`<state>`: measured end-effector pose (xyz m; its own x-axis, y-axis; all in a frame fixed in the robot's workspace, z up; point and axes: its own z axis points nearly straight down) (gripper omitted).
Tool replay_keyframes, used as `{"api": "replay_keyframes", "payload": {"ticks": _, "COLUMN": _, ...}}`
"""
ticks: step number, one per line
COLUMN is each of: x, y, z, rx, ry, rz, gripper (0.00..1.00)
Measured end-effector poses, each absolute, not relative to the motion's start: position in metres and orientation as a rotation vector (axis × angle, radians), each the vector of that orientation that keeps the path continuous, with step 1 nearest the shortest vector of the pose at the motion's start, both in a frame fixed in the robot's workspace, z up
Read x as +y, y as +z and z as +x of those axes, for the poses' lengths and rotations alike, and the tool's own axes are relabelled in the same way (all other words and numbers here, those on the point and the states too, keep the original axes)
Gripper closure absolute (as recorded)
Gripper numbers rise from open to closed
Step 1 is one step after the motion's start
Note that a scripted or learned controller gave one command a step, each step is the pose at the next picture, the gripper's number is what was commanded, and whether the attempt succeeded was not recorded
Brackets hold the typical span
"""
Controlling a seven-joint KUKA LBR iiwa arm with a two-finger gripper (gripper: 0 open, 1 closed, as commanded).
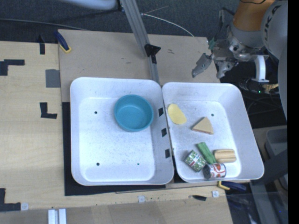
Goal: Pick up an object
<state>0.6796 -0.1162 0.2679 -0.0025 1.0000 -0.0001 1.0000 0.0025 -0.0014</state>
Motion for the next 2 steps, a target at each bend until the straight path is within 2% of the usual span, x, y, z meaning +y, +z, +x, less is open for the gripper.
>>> {"api": "replay_keyframes", "payload": {"ticks": 2, "x": -0.112, "y": 0.176, "z": 0.669, "rx": -2.221, "ry": 0.008, "rz": -2.217, "gripper": 0.0}}
